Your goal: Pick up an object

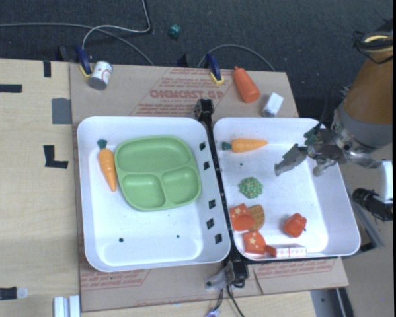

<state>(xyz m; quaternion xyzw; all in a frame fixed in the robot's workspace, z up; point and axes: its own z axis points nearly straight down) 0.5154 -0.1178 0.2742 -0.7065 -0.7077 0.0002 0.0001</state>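
Fingers apart, nothing between them: gripper [305,158] hangs over the right bin [330,197], near its right wall, upper half. Bare floor lies below it and toward the green ball [251,187] at the bin's middle. Carrot [247,145] lies along the top wall, close to the divider. Orange pieces [247,216] crowd the lower left corner against the divider; one starred piece [254,242] touches the bottom wall. Red pepper [294,225] sits apart, free all round. Left bin [92,197] holds a green plate [159,172] and a second carrot [107,167] beside it. Arm [369,104] is cut off at the right edge.
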